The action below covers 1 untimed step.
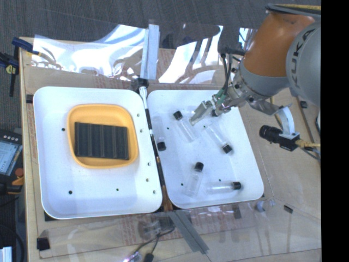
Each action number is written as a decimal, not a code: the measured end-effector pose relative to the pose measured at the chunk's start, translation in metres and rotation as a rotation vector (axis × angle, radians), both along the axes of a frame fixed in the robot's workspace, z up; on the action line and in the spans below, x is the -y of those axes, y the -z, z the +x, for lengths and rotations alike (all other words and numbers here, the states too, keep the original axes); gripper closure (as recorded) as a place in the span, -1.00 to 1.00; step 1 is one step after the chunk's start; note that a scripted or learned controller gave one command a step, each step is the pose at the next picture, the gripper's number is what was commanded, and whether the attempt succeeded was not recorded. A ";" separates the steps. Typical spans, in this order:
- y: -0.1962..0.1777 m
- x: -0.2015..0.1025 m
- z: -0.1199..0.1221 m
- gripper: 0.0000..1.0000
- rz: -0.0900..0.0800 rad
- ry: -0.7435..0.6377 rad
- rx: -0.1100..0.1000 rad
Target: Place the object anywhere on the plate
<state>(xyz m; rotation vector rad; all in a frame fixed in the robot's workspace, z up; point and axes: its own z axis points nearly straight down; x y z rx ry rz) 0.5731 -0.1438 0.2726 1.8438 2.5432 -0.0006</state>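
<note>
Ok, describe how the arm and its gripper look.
The arm is bulky and rounded: grey casing with a broad orange band above the wrist and dark lettering on the grey shell. Thin dark cables run along the wrist down to the small metallic two-finger gripper.

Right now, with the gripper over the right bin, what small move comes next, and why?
Probably lower the gripper onto the clear vial lying just below it. Several vials lie loose in the right bin, none on the yellow plate yet.

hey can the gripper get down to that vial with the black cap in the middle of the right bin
Probably yes. The gripper hangs over the right bin, and the vial lies apart from the other vials with nothing lying over it.
</note>
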 end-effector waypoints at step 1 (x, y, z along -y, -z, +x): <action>0.000 0.000 0.000 -1.00 0.000 0.000 0.000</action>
